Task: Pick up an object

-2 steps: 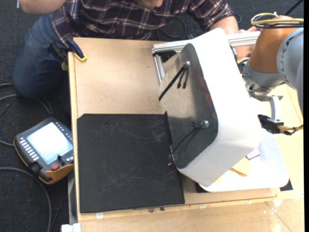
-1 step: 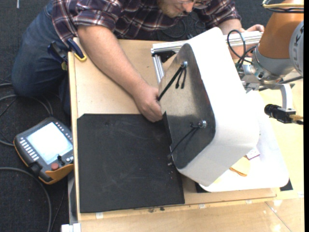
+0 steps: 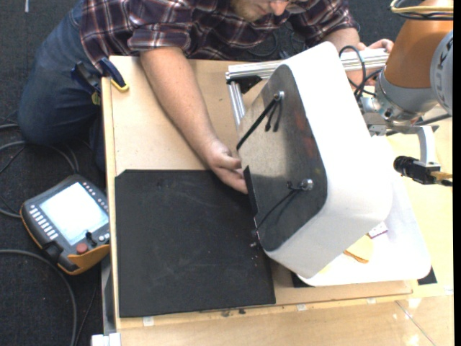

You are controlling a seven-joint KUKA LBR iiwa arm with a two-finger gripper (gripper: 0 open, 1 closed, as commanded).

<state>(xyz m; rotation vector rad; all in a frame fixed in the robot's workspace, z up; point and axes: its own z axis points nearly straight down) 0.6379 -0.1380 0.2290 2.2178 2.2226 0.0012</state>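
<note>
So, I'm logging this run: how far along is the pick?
Nothing looks picked yet. A person leans over the bench with one hand at the edge of a white bin tipped up on its side, its dark underside showing, beside a bare black mat. The arm sits back at the right. Setup seems to be in hand; the whole pick is left.

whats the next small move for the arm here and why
Probably none: hold still. A person leans over the bench, hand at the edge of a white bin tipped up on its side, its underside showing. The arm sits at the right, close beside that bin. Any pick should likely wait until the bin lies flat and the hand is clear.
</note>
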